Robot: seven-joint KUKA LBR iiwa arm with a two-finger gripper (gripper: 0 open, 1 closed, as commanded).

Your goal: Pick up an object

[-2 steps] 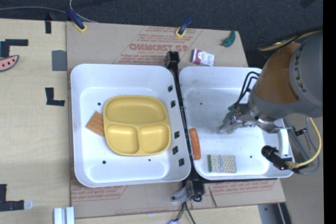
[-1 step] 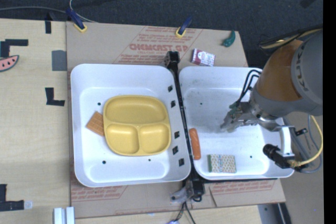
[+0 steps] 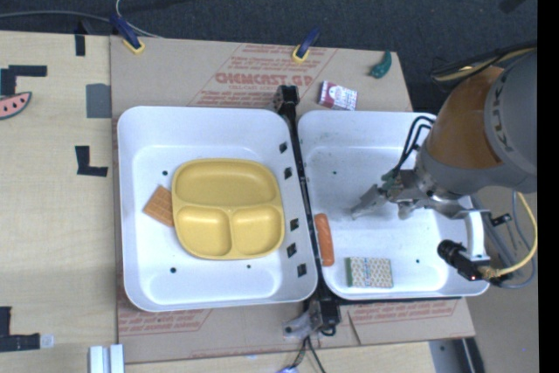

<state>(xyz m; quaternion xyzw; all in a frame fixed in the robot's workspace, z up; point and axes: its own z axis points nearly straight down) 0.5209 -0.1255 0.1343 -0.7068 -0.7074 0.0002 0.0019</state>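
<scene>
Right bin [image 3: 349,135]: an orange carrot-like piece [image 3: 324,240] is lodged against the left wall and a speckled green sponge [image 3: 369,272] is laid near the front wall. The gripper [image 3: 367,203] is poised over bare floor between them, nothing seen in it; its spread cannot be told. Left bin [image 3: 140,188]: a yellow divided plate [image 3: 229,208] is noted; no object is yet picked.
</scene>
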